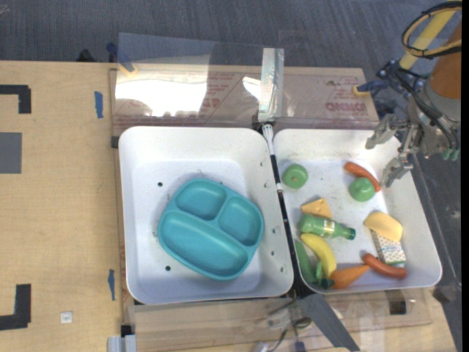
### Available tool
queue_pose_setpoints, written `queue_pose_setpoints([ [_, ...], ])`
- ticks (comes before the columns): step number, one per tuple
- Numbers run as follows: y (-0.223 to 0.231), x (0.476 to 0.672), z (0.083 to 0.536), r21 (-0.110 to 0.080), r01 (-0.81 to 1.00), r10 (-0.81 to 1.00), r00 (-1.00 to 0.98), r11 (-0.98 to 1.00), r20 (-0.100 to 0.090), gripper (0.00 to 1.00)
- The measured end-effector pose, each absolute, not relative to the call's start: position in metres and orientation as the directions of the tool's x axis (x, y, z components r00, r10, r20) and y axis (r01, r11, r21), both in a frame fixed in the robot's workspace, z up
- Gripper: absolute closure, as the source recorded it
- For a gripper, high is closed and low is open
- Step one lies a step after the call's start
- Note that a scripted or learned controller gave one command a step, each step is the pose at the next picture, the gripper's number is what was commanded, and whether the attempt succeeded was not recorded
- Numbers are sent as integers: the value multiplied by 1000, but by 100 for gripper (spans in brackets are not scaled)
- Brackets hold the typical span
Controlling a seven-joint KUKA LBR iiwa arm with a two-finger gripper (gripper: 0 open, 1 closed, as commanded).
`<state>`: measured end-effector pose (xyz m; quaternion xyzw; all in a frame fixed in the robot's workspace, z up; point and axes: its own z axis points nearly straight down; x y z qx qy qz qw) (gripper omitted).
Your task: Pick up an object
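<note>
My gripper (386, 155) hangs over the upper right part of the right bin (331, 147), open, with nothing between its fingers. Just left of and below it lie a red sausage (360, 171) and a green ball (362, 190). Another green ball (294, 176) sits near the bin's left wall. Lower down are a yellow cheese wedge (316, 207), a green bottle (327, 229), a banana (322, 251), a carrot (350, 274), a second red sausage (383, 266), a yellow lump (384, 224) and a small patterned box (390, 250).
The left bin (146, 160) holds a teal divided plate (211, 227). A clear plastic sheet and a metal strip (270, 86) stand behind the bins. Yellow and black cables (432, 31) hang at the arm, upper right.
</note>
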<state>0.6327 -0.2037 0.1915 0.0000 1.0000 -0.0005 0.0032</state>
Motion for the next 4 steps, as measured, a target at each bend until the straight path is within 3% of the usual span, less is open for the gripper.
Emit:
queue_pose_setpoints([
  [1,-195,645,90,-1,116,116,-993,993,-14,0],
  [2,-162,577,89,1,190,190,-982,982,-9,0],
  [3,-173,558,89,-1,113,113,-993,994,-12,0],
  [4,-172,561,102,-3,111,111,-994,994,-24,100],
])
